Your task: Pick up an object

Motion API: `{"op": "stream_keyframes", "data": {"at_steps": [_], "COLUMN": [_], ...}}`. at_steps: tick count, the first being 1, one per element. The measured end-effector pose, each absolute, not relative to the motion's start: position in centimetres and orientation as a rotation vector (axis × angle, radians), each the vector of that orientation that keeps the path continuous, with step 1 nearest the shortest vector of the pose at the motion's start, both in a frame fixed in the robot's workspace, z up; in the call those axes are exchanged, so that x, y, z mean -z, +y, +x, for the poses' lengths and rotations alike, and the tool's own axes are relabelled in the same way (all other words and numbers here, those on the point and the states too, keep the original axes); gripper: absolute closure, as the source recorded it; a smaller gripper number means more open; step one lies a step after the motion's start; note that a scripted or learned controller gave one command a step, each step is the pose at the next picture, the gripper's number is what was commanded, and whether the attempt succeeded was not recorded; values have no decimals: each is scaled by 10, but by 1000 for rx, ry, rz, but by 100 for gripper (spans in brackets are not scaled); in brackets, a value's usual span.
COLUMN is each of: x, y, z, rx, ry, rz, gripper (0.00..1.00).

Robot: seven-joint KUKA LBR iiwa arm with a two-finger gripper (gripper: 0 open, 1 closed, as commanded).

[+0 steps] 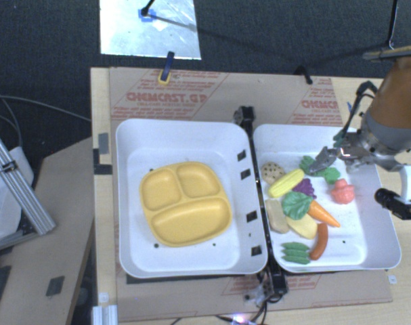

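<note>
The right bin [374, 249] holds a pile of toy food: a corn cob [286, 182], a cookie [271, 171], purple grapes [304, 187], a green leaf [296, 205], a carrot [323, 213], a pink strawberry [343, 193], a sausage [319, 241], a pea pod [296, 252] and green pieces [332, 175]. My gripper [322, 162] reaches in from the right and hovers low over the green pieces at the pile's upper edge. Nothing is seen between its fingers.
The left bin [131, 249] holds a yellow divided plate [185, 202]. A black hinge strip [252, 181] runs between the bins. A metal frame [15, 188] stands at the far left. A shiny sheet [149, 19] lies beyond the bench.
</note>
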State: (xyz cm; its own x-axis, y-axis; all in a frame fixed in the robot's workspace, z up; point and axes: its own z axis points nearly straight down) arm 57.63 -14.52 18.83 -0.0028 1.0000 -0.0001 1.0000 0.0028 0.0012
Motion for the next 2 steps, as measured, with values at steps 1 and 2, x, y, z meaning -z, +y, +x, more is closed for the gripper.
{"op": "stream_keyframes", "data": {"at_steps": [1,2], "x": [-91,-108], "y": [-117,-119], "z": [516,521], "rx": [7,-4], "ry": [2230,2220], "rz": [2227,2219], "gripper": [0,100]}}
